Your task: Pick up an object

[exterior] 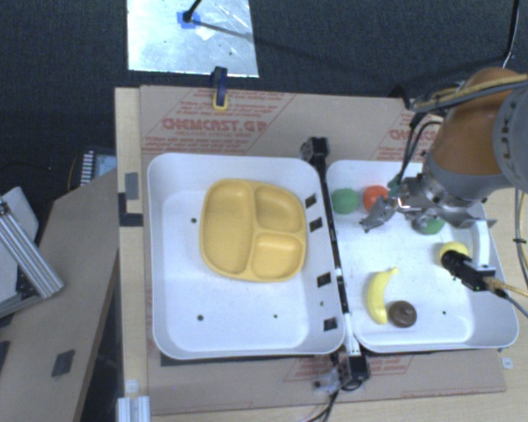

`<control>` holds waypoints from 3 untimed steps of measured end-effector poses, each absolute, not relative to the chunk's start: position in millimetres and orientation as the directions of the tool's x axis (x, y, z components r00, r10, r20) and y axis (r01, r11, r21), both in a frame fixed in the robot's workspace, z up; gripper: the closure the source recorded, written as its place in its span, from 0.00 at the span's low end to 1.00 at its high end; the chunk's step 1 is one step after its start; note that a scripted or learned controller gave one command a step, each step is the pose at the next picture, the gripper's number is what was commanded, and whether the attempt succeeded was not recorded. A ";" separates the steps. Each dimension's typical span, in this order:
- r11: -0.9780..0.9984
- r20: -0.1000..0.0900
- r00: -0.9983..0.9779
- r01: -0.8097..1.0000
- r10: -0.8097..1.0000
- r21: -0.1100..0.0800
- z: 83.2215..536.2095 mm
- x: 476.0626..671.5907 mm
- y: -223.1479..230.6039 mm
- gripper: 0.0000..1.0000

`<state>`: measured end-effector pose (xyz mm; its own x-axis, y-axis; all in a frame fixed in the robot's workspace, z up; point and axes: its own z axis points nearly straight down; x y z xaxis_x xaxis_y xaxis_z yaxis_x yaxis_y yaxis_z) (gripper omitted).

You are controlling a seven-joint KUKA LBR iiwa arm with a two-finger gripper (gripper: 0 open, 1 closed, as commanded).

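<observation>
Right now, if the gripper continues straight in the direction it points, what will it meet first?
The gripper points toward the view's left, low over the right bin. Probably the green ball comes first, slightly above its line; depth is unclear.

In the right bin I see a yellow banana [380, 294] lying flat beside a brown round piece [402, 314], touching it. Further back sit a green ball [344, 200] and an orange one [375, 197], close together.

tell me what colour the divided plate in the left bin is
Pale yellow: the divided plate shows best in the camera view.
</observation>
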<state>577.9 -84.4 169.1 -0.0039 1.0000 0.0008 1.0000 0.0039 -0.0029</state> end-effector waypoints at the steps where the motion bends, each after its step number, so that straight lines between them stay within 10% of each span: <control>1: 0.001 0.000 -0.001 1.000 1.000 -0.002 117.9 577.4 -94.6 0.00; 2: 0.000 0.001 0.000 1.000 1.000 -0.002 82.7 577.5 -94.3 0.00; 3: -0.001 0.000 0.001 1.000 1.000 0.003 95.2 578.8 -94.6 1.00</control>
